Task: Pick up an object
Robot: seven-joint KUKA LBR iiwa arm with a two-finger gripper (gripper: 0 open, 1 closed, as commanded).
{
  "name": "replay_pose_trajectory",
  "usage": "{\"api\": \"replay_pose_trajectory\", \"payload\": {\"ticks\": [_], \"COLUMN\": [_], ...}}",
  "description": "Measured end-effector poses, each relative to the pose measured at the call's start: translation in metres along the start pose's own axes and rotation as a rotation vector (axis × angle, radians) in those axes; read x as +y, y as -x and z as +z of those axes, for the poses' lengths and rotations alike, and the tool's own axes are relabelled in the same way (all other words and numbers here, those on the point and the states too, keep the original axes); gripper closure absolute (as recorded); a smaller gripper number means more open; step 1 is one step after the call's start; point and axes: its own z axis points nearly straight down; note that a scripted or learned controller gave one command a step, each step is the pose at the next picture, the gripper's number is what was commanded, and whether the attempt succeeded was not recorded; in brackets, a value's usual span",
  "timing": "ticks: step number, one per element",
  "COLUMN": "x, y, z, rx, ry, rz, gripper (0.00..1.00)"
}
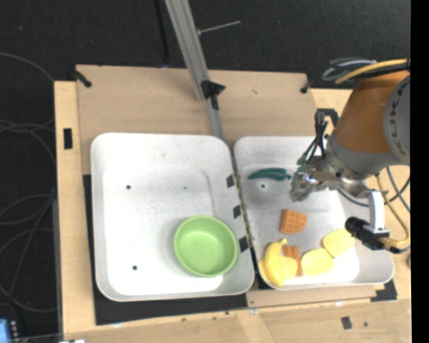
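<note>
**Ana:** Where does the arm stand? The gripper (302, 186) hangs over the upper middle of the right bin (272, 148), and nothing shows between the fingers, so it carries no object. Whether the jaws are wide or narrow cannot be told from this slanted view; the wrist hides them.

**Ben:** What is there to take, then?

**Ana:** Nearest is the teal tool (267, 174), lying flat just to the gripper's left on the bin floor. Below the gripper lies the orange waffle piece (293, 221), apart from the rest. Down in the lower corner the yellow pieces (300, 261) crowd together with a small orange block (292, 252) between them, touching. The left bin (129, 163) holds a green bowl (206, 245), well apart from the arm.

**Ben:** So which should the arm go for?

**Ana:** Probably the waffle piece or the teal tool — each lies alone, so the fingers can come down on both sides without nudging a neighbour. For the waffle, the arm would do well to centre over it, turn the fingers across its narrower span, descend until the tips are close to the bin floor, and only then close. The yellow cluster looks risky: fingers could wedge between the pieces or push them against the wall.

**Ben:** And the bowl?

**Ana:** A rim grasp is possible, but it is the farthest reach.
</note>
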Motion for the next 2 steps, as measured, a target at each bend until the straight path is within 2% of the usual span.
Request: {"api": "replay_pose_trajectory", "payload": {"ticks": [1,2], "x": [0.002,0.018], "y": [0.001,-0.056], "z": [-0.054,-0.045], "rx": [-0.001,0.002], "ry": [0.002,-0.005], "rz": [-0.007,-0.011], "gripper": [1.00,1.00]}}
